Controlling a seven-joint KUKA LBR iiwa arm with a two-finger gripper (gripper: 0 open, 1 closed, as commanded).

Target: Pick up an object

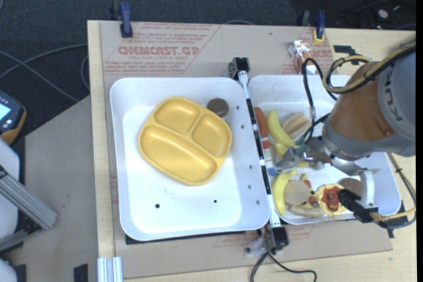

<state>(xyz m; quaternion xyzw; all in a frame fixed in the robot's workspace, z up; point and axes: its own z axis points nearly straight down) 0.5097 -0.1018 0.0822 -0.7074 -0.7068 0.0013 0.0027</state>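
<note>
My gripper (285,158) reaches down into the left half of the right bin (390,189), among several toy foods. Just above it lie a yellow banana (279,130), a red sausage (262,123) and a tan bread slice (295,122). Just below it lie a second yellow banana (280,189), a round tan piece (297,193) and a pizza slice (328,198). The grey and orange arm (360,119) covers the middle of this bin. I see no object between the gripper's tips from this angle.
The left bin (132,198) holds a yellow divided plate (185,140) and a small brown disc (217,106) by its far right corner. A black divider rail (254,142) runs between the bins. Cables (310,86) loop over the right bin's far edge.
</note>
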